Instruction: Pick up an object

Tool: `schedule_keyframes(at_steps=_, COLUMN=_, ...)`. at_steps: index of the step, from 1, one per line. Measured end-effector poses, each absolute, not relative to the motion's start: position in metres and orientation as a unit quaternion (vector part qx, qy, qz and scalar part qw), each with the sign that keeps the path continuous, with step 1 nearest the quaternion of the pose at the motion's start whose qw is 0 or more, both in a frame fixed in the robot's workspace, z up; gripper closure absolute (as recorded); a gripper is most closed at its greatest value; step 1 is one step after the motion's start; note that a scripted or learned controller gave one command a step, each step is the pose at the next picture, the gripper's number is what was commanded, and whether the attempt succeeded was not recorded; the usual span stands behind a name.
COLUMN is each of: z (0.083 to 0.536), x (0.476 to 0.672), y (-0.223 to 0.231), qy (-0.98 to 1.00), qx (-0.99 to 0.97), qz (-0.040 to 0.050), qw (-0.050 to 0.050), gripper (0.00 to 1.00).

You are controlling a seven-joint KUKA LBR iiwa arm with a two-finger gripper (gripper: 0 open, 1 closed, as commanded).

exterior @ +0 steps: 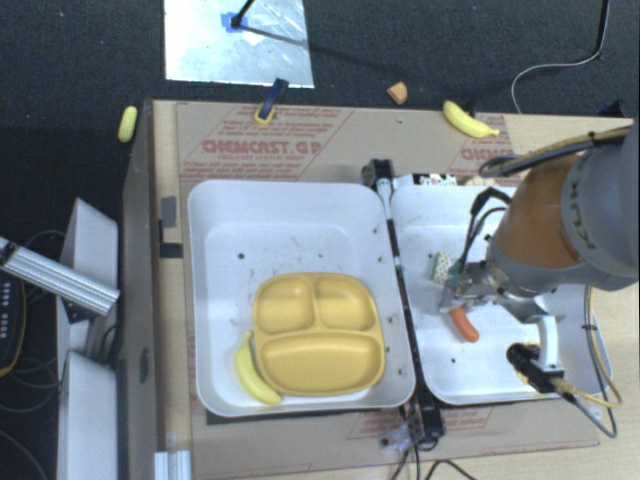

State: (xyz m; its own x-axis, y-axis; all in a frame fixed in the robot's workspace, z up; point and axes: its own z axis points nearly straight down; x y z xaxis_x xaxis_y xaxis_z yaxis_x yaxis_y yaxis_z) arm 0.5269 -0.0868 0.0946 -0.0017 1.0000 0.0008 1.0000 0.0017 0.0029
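Arm wrist, grey with orange band (560, 223), sits highest and closest to the lens, over the right bin (425, 368). Gripper (462, 290) points down-left into that bin. Finger state: cannot tell; the tips are small and blurred against the white floor.

Directly below the gripper tip lies a small orange carrot-like piece (464, 325), on the bin floor, its upper end just beside or touching the tip; contact cannot be confirmed. Nothing is visibly clamped between fingers. Just up-left of the tip, a small green-and-white patterned item (441, 265) lies on the floor, near but apart from the carrot piece. A black fitting with yellow cable (530, 363) hangs off the arm at lower right.

Left bin (215, 268): yellow three-compartment plate (318, 333) at the front centre, flat. A yellow banana (252, 373) lies against the plate's lower-left edge, touching it.

Outside the bins: a second banana (468, 120) on the cardboard sheet (330, 133) behind the right bin; a small orange-tan block (398, 92) on the dark floor beyond; a small yellow object (127, 123) at the bench's left rear corner.
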Motion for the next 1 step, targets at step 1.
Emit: schedule_keyframes(at_steps=1, z=0.1852, x=0.5481, y=-0.0168, qy=0.709, qx=0.706, qz=0.0018, qw=0.001, gripper=1.0)
